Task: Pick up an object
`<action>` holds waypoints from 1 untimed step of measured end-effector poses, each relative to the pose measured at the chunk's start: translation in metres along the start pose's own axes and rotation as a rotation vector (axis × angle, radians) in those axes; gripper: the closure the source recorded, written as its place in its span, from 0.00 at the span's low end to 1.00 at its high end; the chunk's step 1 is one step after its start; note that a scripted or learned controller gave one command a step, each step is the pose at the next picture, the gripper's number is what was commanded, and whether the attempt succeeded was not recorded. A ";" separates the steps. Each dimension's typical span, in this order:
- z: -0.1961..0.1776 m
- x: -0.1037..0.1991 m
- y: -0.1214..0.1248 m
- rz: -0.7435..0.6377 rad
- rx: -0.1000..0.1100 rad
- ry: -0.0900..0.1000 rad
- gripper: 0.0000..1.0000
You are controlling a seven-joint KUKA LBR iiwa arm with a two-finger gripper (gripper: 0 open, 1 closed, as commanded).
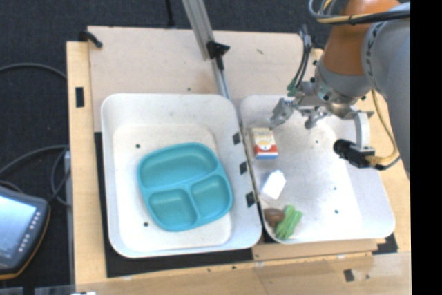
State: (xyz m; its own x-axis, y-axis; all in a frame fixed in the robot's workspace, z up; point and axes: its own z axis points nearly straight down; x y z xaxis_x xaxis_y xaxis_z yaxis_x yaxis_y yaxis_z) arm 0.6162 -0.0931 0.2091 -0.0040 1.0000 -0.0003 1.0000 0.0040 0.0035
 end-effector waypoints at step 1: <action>0.008 0.056 -0.059 -0.001 0.008 0.001 0.00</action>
State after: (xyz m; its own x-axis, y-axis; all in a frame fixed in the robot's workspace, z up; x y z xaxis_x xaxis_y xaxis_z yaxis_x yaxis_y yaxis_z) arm 0.5568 -0.0375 0.2004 -0.0051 1.0000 0.0011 1.0000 0.0051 -0.0040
